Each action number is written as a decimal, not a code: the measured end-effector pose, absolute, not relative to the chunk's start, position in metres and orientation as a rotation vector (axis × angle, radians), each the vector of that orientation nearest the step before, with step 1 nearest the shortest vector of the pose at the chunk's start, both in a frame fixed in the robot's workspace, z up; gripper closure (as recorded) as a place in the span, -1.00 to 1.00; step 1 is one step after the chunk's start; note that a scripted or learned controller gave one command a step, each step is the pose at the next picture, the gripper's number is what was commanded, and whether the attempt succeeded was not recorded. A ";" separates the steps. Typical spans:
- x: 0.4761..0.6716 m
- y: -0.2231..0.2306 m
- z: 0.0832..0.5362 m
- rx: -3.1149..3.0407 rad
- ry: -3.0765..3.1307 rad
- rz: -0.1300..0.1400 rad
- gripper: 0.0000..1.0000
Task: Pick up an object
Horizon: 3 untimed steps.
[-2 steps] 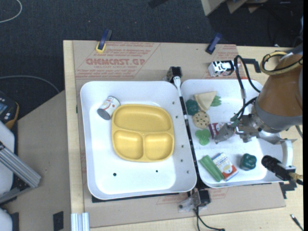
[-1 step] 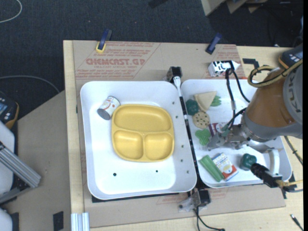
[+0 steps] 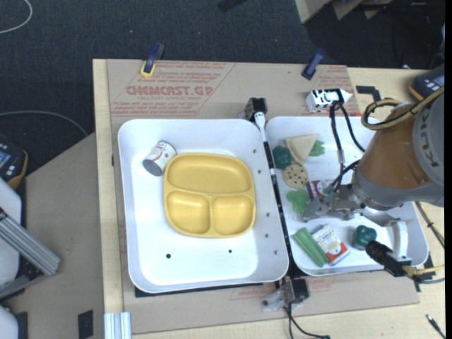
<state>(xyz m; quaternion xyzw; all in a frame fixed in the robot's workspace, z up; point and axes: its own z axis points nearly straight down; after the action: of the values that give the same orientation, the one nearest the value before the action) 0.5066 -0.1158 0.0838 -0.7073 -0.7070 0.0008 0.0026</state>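
Arm: the grey arm [image 3: 395,164] with its orange band reaches in from the right and hangs low over the right bin [image 3: 417,249], hiding much of that bin's middle.
Left bin: the left bin [image 3: 141,253] bears a yellow divided tray [image 3: 209,193], with a small cup [image 3: 158,157] lying on its side just beside the tray's upper left corner.
Gripper: the gripper [image 3: 326,205] sits down among the clutter near the right bin's left half; I cannot tell how wide it stands or whether it has anything.
Likely target: nearest the gripper lie a green leafy piece [image 3: 299,201] and a green stick [image 3: 308,246], the stick beside a small carton [image 3: 330,241].
Stick axis: its long axis runs from upper left to lower right, pointing toward the bin's near rim.
Other items: a round speckled cookie [image 3: 294,176], a pale wedge [image 3: 301,147] and a teal knob [image 3: 364,236] lie close around.
Risk: things lie crowded, so a closing grip could catch two at once or shove one aside.
Risk: a thin flat piece may slip free on lifting.
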 end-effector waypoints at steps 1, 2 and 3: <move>0.507 -0.116 0.095 -2.223 -2.217 0.000 1.00; 0.503 -0.107 0.148 -2.223 -2.226 -0.004 1.00; 0.500 -0.101 0.193 -2.224 -2.227 -0.005 1.00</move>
<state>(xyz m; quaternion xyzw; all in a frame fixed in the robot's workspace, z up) 0.5002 -0.1007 0.1935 -0.7066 -0.7076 -0.0015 -0.0028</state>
